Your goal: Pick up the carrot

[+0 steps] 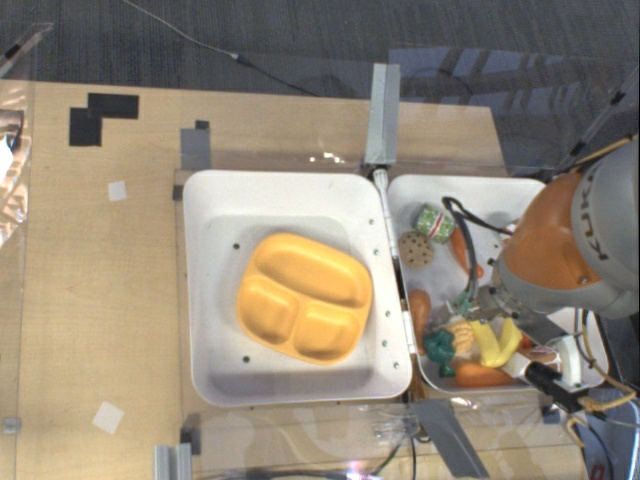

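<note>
The right bin (520,190) holds a pile of toy food. An orange tapered piece that looks like the carrot (484,375) lies along the bin's front wall, next to a green leafy piece (438,347). A slimmer orange-red stick (461,251) lies further back under a black cable. My gripper (472,305) hangs low over the middle of the pile, just behind a yellow banana (497,343) and above the carrot. The grey arm with its orange band (548,248) covers the bin's right half.
The left bin (210,268) holds a yellow divided plate (303,296). In the right bin also lie a green-and-white can (434,222), a brown cookie (417,250) and a red-orange sausage (419,311). A metal post (381,118) stands behind the bins.
</note>
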